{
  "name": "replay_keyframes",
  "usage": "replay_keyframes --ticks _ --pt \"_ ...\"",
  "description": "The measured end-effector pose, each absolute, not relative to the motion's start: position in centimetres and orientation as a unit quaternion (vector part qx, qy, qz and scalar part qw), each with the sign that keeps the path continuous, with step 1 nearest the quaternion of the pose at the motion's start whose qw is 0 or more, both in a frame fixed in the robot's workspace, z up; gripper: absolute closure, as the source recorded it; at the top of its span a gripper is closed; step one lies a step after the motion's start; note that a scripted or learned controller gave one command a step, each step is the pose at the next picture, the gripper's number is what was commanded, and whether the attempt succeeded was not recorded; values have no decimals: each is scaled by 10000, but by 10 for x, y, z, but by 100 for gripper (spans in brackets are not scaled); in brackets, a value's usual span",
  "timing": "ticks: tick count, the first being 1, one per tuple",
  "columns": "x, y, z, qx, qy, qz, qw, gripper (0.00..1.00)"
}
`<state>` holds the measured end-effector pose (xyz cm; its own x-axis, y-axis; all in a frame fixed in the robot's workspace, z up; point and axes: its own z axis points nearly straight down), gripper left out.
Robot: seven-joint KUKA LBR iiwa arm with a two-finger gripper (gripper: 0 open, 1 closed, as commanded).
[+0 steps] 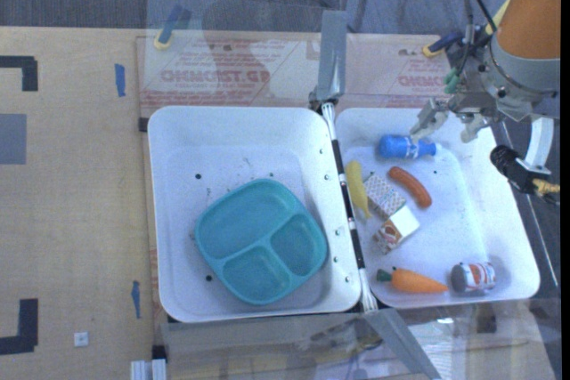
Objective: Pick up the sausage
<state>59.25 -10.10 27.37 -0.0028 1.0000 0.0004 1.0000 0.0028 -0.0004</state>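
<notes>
The sausage [410, 187] is a short reddish-orange link lying slantwise in the middle of the right bin [499, 218]. My gripper [448, 122] hangs over the bin's far side, up and to the right of the sausage, with its two fingers spread apart and nothing between them. One fingertip is just above the blue bottle [405, 147], which lies a little behind the sausage. The sausage is apart from the gripper.
In the right bin also lie a yellow banana [357, 189] along the left wall, a small patterned carton [389, 207], a carrot [417, 282] and a small can [473, 277] at the front. The left bin [178, 147] holds a teal divided plate [259, 241].
</notes>
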Motion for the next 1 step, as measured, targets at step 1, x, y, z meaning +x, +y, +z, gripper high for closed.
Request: replay_keyframes --ticks 1 --pt "571 -146 151 -6658 -7461 -3 -6 0"
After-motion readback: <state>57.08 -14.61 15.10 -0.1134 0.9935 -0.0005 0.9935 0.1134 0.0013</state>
